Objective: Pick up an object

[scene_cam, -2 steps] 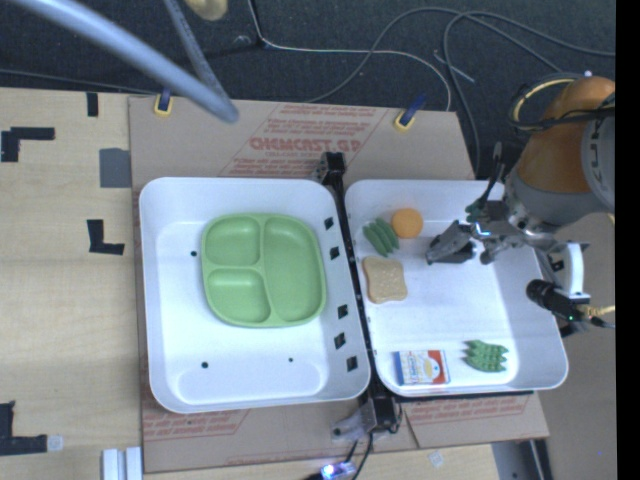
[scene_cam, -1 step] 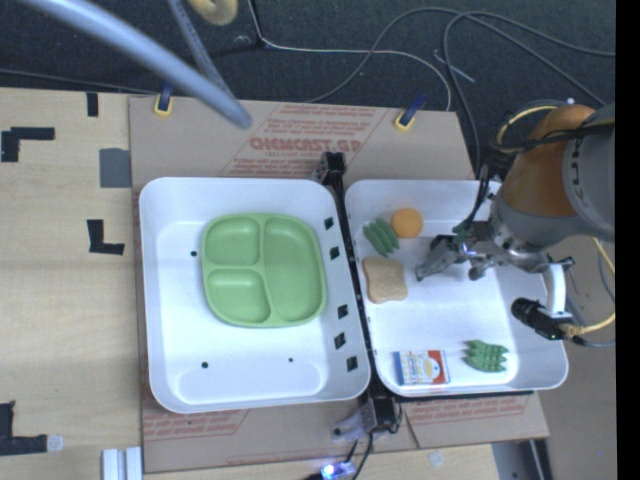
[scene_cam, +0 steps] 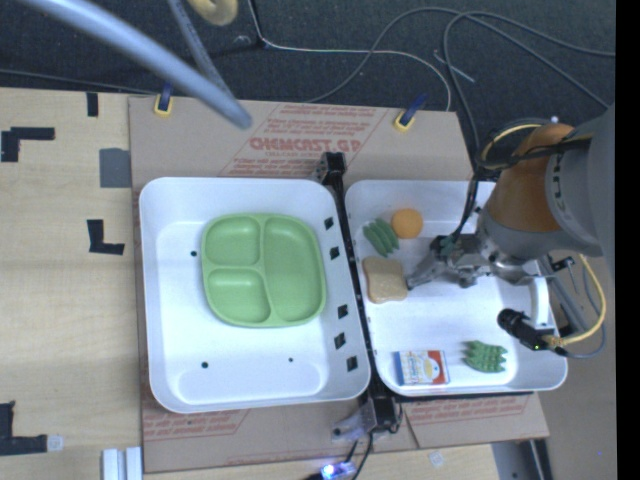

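**Operator:** State the gripper condition.

**Technician:** We see the gripper (scene_cam: 428, 268) low in the right bin (scene_cam: 440, 320), its fingers parted and nothing between them. One fingertip points toward the beige sponge-like block (scene_cam: 384, 279), just beside it; whether they touch we cannot tell.

**Operator:** Why that position?

**Technician:** We judge the block to be the pick target: it lies nearest the tips. The arm (scene_cam: 535, 208) reaches in from the right, wrist tilted down.

**Operator:** What lies farther out?

**Technician:** A green ridged piece (scene_cam: 380, 235) and an orange ball (scene_cam: 406, 222) sit near the block. A small carton (scene_cam: 420, 367) and a second green piece (scene_cam: 484, 356) lie along the near wall. The left bin (scene_cam: 165, 298) holds a green divided plate (scene_cam: 264, 269).
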You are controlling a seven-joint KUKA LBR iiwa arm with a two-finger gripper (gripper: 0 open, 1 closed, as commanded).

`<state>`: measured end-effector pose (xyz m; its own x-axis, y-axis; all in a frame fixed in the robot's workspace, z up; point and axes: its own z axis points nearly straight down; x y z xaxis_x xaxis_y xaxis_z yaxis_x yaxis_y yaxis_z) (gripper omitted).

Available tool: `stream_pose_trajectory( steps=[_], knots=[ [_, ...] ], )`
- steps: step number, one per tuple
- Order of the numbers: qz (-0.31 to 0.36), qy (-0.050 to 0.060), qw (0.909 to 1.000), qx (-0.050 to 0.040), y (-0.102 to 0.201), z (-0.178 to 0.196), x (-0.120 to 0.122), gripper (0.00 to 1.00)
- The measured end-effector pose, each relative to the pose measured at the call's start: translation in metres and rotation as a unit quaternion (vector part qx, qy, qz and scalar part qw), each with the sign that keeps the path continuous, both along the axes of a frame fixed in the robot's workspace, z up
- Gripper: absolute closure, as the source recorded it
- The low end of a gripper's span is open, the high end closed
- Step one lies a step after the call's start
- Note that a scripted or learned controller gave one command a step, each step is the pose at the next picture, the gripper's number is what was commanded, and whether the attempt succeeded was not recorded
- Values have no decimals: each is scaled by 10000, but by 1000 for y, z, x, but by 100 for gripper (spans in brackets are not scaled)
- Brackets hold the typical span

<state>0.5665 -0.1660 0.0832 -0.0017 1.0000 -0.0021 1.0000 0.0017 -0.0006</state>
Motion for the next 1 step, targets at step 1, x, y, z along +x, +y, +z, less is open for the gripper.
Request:
stream_pose_trajectory(
  steps=[1],
  knots=[
    [1, -20, 10000, -8, -1, 13, 1, 100]
  ],
)
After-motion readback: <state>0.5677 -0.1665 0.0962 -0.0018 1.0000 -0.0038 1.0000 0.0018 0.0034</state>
